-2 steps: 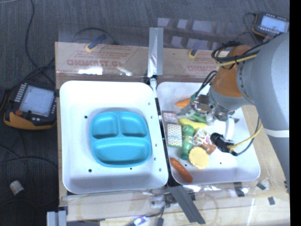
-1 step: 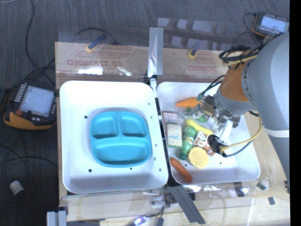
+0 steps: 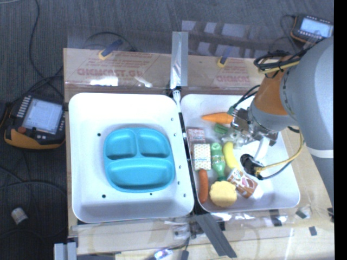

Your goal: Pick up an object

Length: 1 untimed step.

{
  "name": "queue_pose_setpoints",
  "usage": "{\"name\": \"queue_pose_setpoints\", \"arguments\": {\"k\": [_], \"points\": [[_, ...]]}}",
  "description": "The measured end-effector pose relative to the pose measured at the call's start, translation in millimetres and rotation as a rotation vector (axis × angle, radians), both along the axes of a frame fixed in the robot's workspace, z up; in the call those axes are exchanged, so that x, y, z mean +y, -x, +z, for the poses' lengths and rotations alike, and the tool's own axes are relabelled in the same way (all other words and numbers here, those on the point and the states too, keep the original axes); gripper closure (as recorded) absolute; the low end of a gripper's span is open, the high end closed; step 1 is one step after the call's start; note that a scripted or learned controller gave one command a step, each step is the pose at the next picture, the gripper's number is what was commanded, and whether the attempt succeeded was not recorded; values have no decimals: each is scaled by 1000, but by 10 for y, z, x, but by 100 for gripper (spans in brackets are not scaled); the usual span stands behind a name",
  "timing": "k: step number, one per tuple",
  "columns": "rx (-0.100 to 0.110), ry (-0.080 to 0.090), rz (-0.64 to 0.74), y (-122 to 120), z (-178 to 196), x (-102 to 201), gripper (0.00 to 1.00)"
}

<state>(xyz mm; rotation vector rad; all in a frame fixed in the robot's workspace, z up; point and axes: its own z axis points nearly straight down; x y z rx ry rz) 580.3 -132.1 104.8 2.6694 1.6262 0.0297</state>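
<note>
1. Objects for picking lie crowded along the left side of the right bin (image 3: 282, 196), probably so one reach covers them all
2. Grey arm (image 3: 312, 96) enters from the right, its jaws (image 3: 242, 135) low over the pile near the banana (image 3: 230, 155); whether they are spread or pressed together I cannot tell
3. Left bin (image 3: 87, 199) holds a blue divided tray (image 3: 139, 158), seemingly a drop spot
4. Yellow lemon-like piece (image 3: 223, 194), orange carrot (image 3: 221, 117), and a checked packet (image 3: 201, 156) sit near the banana, so a clean pinch looks awkward

Blue divided tray (image 3: 139, 158) in the left white bin (image 3: 87, 112); handheld pendant (image 3: 34, 120) on the floor beside it.
</note>
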Motion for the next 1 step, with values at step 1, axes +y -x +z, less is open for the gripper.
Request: {"name": "queue_pose_setpoints", "arguments": {"k": [1], "points": [[29, -2, 130, 423, 1176, 507, 100]]}}
